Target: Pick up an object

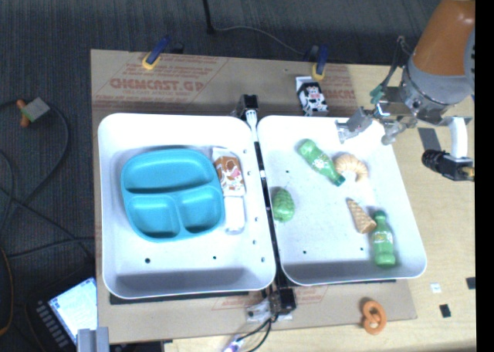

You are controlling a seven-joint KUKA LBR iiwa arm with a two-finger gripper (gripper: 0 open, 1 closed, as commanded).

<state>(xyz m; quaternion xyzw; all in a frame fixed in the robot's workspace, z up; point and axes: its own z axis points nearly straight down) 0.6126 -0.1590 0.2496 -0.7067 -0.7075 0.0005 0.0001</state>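
Gripper (370,125) is hovering over the far edge of the right bin (409,262), fingers spread, grasping nothing. Nearest candidates are lying just below: green bottle (319,160) touching croissant (350,164). I am risking a pinch on both, since they are crowding together.

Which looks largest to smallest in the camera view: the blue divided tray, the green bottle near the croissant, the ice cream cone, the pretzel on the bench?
1. Blue divided tray
2. Green bottle near the croissant
3. Ice cream cone and pretzel: too alike to rank.
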